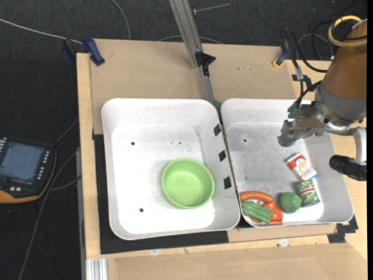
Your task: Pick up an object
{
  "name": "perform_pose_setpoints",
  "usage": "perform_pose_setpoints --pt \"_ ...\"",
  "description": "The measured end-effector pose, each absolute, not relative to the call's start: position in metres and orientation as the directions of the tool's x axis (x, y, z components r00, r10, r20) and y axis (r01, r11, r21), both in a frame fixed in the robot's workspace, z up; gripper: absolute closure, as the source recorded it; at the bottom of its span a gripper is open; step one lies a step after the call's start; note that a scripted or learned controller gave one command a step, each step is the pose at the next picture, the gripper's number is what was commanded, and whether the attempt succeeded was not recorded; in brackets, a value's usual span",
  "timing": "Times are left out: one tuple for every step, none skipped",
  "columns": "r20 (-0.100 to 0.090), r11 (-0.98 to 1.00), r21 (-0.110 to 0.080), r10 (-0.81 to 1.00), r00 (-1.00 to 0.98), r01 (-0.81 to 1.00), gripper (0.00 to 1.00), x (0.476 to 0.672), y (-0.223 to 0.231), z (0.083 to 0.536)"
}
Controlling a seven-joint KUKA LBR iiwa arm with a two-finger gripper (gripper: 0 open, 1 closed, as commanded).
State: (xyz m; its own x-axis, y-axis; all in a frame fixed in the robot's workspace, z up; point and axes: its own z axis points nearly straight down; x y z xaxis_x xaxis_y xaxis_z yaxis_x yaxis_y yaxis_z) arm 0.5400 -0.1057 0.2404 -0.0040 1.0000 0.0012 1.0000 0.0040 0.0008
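Reaching in with the gripper [289, 134] over the bare floor of the right bin [256, 107], in the bin's far half. Not showing clearly enough whether clenched or released: cannot tell from this view. Carrying nothing that can be made out at the tip.

Leaving the nearest thing, a red-and-white carton [301, 167], lying tilted on the bin floor just nearer the camera than the gripper and a little toward the arm's side, apart from the tip. Keeping a green-labelled can [309, 192] further out along the same line, just beyond the carton. Finding a round green object [289, 201] touching or almost touching the can, straight toward the camera from the gripper. Finding an orange dish [258, 198] with a green vegetable-shaped piece [260, 212] lying on it, in the bin's near corner, diagonally away from the gripper toward the divider.

Leaving a green bowl [186, 184] upright in the left bin [111, 115], well apart from the gripper, across the bins' shared edge. Passing over a handheld pendant [23, 168] lying off the bench, farthest from the gripper.
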Motion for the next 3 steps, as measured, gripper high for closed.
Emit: perform_pose_setpoints --pt "0.001 0.004 0.001 1.000 -0.004 1.000 1.00 0.529 -0.062 0.239" --pt "0.001 0.005 0.000 1.000 -0.005 1.000 1.00 0.523 -0.006 0.229" --pt "0.002 0.005 0.001 1.000 -0.005 1.000 1.00 0.516 0.046 0.241"
